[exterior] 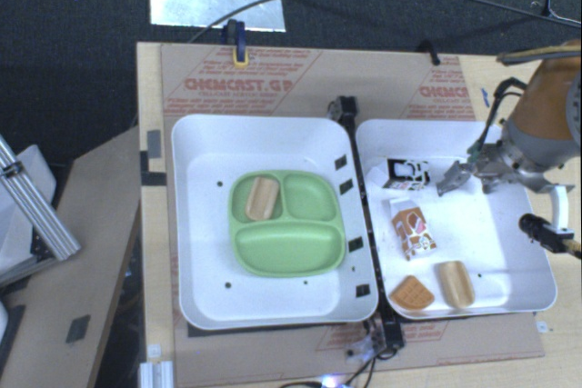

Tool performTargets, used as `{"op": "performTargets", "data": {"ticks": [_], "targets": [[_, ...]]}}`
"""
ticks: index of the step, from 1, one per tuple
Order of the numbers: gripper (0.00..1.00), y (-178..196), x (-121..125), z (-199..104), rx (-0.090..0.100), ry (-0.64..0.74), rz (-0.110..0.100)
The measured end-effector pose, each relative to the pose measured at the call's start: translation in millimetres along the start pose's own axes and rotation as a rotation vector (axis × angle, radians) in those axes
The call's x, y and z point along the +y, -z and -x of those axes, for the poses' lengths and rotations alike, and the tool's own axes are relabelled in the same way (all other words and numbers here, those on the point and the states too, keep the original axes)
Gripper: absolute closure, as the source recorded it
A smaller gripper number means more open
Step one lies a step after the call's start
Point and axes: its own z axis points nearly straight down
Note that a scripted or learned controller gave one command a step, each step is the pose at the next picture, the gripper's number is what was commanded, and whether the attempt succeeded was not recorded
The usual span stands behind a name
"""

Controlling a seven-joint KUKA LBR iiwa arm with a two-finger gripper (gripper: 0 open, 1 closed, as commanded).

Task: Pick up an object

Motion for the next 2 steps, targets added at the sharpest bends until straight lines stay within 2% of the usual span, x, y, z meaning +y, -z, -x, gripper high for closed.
{"op": "performTargets", "data": {"ticks": [1,2], "targets": [[1.00,14.6,2.4,0.4,-0.002,0.001,0.008],[1.00,76.9,0.5,-5.3,-0.002,0.004,0.010]]}}
